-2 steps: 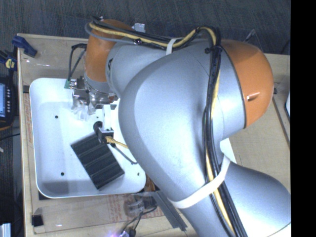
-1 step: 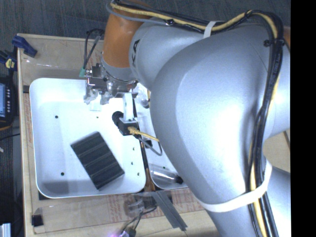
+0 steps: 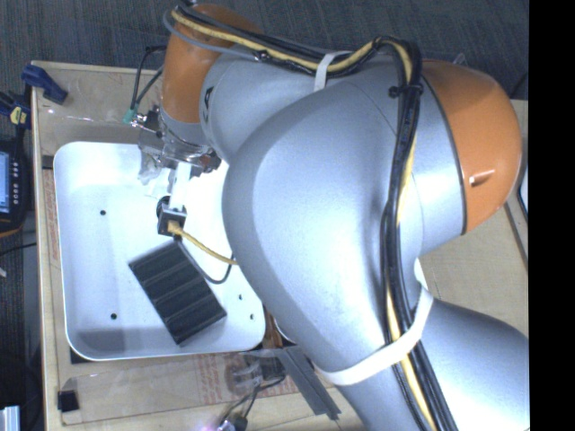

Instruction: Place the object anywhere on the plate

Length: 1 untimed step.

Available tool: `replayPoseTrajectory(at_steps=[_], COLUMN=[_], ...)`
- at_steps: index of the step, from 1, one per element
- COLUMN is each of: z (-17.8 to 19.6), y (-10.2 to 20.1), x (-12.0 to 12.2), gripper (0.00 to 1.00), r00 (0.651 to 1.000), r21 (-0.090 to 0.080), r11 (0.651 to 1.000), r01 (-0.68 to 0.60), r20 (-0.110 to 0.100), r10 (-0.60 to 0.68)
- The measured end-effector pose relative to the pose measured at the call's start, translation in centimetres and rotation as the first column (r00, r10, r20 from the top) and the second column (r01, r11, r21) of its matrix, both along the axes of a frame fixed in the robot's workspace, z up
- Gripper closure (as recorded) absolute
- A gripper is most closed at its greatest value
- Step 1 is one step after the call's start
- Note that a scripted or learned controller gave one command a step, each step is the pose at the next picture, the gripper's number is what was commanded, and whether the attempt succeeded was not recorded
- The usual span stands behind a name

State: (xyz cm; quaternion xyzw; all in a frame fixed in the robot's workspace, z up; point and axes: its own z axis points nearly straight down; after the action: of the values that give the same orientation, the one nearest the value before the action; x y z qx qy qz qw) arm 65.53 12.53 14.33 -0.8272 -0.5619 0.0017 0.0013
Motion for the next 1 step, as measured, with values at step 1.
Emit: replayPoseTrajectory(at_steps=[1], z=[9.37], y=[2.64], x=[0.09], gripper=[1.00], r00=[0.920], r21=[0.001], r11=[0.920], r01=[-0.392], r20=[0.005], r10=[0.392])
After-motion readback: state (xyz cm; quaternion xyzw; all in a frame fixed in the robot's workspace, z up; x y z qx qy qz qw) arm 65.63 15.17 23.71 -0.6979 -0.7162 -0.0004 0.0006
